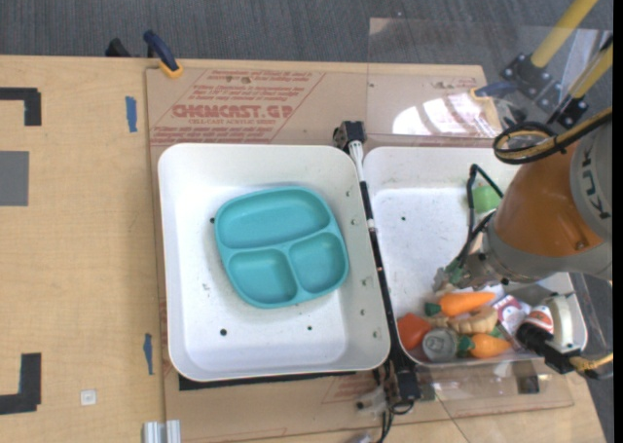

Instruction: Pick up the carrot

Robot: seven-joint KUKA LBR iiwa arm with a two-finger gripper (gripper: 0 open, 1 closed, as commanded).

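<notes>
Camera view: arm (545,207) low over carrot (467,303)

A wooden bench (78,266) bears two white bins (185,266).

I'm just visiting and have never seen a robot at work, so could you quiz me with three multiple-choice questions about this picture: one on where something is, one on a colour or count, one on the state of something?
1. Where does the carrot lie?
A. on the teal tray
B. in the right bin, among other items
C. on the cardboard outside the bins

2. How many compartments does the teal tray have?
A. two
B. three
C. five

3. How does the arm stand?
A. reaching over the right bin
B. reaching over the left bin
C. resting on the floor

Answers: 1 B, the orange carrot sits in the right bin beside a tomato. 2 B, ridges split the tray into three wells. 3 A, its orange band hangs above the right bin.
</notes>
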